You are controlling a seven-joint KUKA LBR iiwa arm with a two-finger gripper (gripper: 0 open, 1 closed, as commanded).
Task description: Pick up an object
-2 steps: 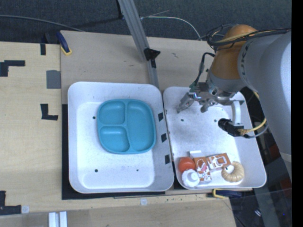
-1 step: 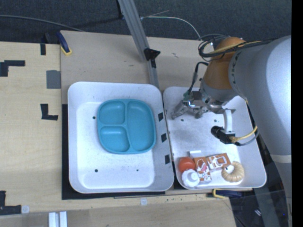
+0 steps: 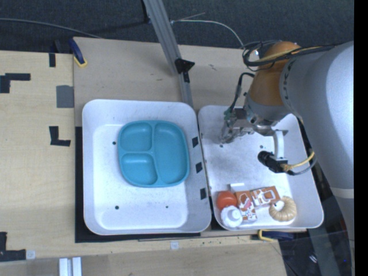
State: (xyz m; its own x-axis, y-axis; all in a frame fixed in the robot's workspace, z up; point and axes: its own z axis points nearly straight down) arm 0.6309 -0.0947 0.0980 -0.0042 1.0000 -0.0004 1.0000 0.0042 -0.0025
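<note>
At the right bin's twelve o'clock end: the gripper (image 3: 230,132) is hanging low over the bare white floor of the right bin (image 3: 253,171), holding nothing.
Fingers: blurred and small — I cannot tell whether they are spread or pressed together.
Things to pick: an orange-and-white packet (image 3: 257,200), a red-and-white bottle (image 3: 229,208) and a tan ring (image 3: 283,209) are crowding the six o'clock wall, well apart from the gripper.
Left bin (image 3: 98,171): it is bearing a blue divided plate (image 3: 153,153), lying flat.
Judgement: the gripper is probably needing to travel toward six o'clock — no grasp yet.

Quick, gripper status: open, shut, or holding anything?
Gripper: cannot be told; it is low over the far end of the right bin, apart from the objects at the near end.
</note>
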